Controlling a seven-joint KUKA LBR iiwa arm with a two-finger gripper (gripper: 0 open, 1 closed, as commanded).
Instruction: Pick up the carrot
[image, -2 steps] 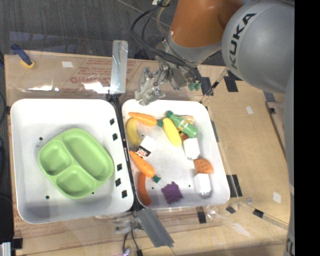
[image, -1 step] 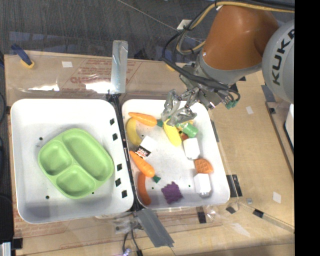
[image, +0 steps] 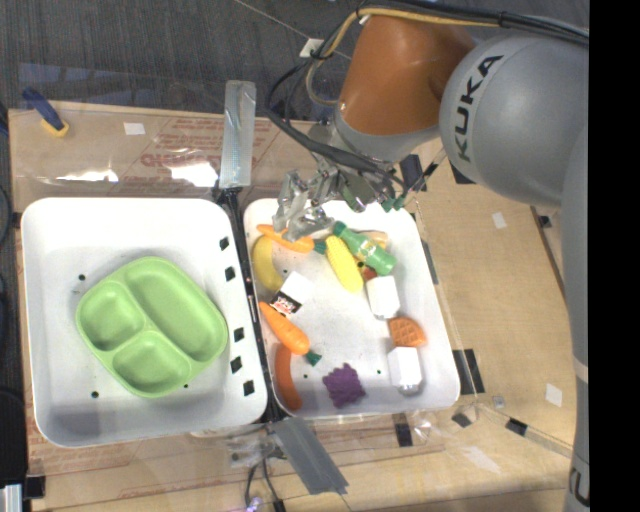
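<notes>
Hanging low over the far end of the right-hand shallow white bin (image: 432, 300), the metallic two-finger pincer (image: 300, 208) is showing as a tangle of silver parts just below the arm's orange band (image: 400, 70), and whether it is standing apart or together I cannot tell at this slant, nor whether anything is sitting in it. Its tip is hovering over or touching a small orange curved piece (image: 285, 240) at that bin's far left corner, just beside a yellow banana (image: 264, 266); contact cannot be settled. Lying nearer the camera along the same bin's left side is the orange plastic carrot with a green stem end (image: 285, 327), slanting with its green tip pointing toward the bin's middle, just beside a small white-and-black card (image: 291, 296) and near an orange-red sausage-like piece (image: 286, 378). As a judgement, this toy carrot is probably light, stiff and somewhat slick, so it is likely asking for a hold across its thick middle, fingers closing across its width and not along its length, away from the narrowing end where it could be squirting out. Sharing that bin are a green bottle (image: 366, 251), a yellow corn-like piece (image: 343, 264), two white blocks (image: 383, 296), a purple bunch of grapes (image: 343, 384) and a brown-orange lump (image: 406, 331). Sitting in the left white bin (image: 60, 225), well apart, is a light green divided plate (image: 150, 325). Both bins are resting on the table (image: 500, 290).
</notes>
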